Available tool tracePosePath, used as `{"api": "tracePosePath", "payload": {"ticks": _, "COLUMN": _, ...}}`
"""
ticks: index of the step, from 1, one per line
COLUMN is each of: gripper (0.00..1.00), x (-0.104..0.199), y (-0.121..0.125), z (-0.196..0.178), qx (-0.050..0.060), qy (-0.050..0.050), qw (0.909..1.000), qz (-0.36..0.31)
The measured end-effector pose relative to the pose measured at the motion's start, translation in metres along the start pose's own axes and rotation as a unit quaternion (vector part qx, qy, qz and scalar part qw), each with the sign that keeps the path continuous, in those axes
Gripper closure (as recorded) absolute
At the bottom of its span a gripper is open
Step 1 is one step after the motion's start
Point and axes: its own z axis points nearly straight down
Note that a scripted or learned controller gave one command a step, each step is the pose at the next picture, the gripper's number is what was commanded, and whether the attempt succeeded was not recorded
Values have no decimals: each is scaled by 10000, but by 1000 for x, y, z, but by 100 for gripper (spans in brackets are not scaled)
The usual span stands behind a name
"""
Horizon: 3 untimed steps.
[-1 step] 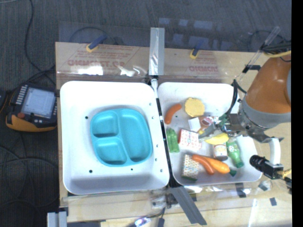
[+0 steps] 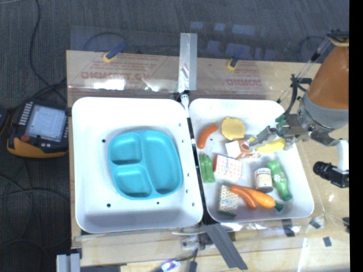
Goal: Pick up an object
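The right bin (image 2: 295,208) holds several toy foods. Among them are an orange sausage (image 2: 207,135), a yellow round piece (image 2: 232,128), a small white block (image 2: 233,149), a white and red box (image 2: 228,167) and a green cucumber (image 2: 206,168). There are also a small can (image 2: 262,178), a green bottle (image 2: 280,180), a carrot (image 2: 252,196) and a yellow banana (image 2: 273,147). My gripper (image 2: 256,140) reaches in from the right, low over the bin's upper middle. It sits just left of the banana and beside the white block. I see nothing clearly held in it.
The left bin (image 2: 91,208) contains a blue divided plate (image 2: 144,162). A metal divider (image 2: 188,61) stands at the back between the bins. A handheld control pendant (image 2: 39,129) lies on the floor at the far left. A patterned packet (image 2: 228,200) lies near the right bin's front wall.
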Motion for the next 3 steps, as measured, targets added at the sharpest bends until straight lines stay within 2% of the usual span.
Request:
{"api": "tracePosePath", "payload": {"ticks": 1, "gripper": 0, "x": -4, "y": 74, "z": 27, "qx": 3, "qy": -6, "qw": 9999, "qz": -159}}
{"api": "tracePosePath", "payload": {"ticks": 2, "gripper": 0, "x": 6, "y": 116, "z": 124, "qx": -49, "qy": -42, "qw": 9905, "qz": -1372}}
{"api": "tracePosePath", "payload": {"ticks": 3, "gripper": 0, "x": 12, "y": 134, "z": 141, "qx": 41, "qy": -7, "qw": 9982, "qz": -595}}
